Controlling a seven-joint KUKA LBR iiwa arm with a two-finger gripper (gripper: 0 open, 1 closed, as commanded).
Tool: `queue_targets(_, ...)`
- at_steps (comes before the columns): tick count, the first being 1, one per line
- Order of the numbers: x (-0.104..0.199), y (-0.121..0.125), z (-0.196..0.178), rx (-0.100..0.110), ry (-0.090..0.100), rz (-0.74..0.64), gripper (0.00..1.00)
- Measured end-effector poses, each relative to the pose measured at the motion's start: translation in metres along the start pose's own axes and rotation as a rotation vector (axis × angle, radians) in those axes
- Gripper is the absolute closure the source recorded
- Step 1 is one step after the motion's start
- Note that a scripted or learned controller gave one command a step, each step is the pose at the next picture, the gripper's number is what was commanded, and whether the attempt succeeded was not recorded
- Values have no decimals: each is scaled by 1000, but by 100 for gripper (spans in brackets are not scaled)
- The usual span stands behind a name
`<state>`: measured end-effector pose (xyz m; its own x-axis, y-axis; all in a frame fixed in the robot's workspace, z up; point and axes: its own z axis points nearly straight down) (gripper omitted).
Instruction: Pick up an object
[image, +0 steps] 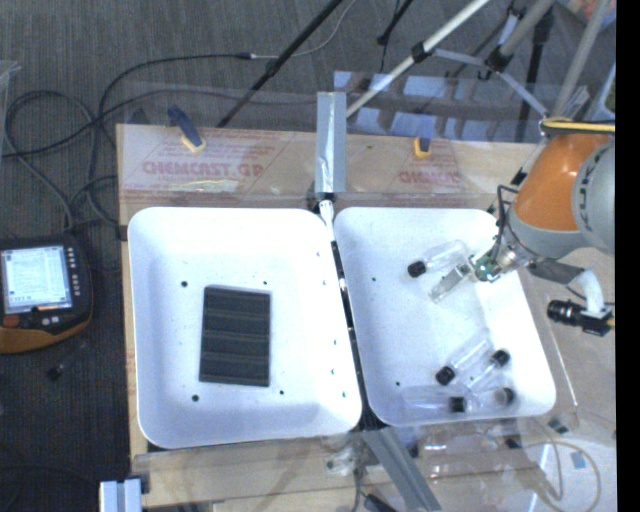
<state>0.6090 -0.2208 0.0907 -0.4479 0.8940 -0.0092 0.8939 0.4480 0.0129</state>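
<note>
Left bin (150, 330) held a dark ribbed pad (236, 335), lying flat near its middle, well apart from the arm. Right bin (375, 300) held several clear vials with black caps: one vial (432, 262) near the top, just beside the gripper (462, 272), and a cluster (475, 380) toward the near right corner. Gripper sat low over the upper part of the right bin, beside the top vial; jaw state couldn't be told, transparent parts blurred together. Vials were probably light, stiff, slippery, round, likely to roll. Best grip looked like across the body mid-length, not the cap.
</note>
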Motion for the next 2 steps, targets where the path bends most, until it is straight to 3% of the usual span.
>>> queue_targets(1, 0, 2, -11, -2, -3, -1, 100)
queue_targets(2, 0, 2, -11, -2, -3, -1, 0)
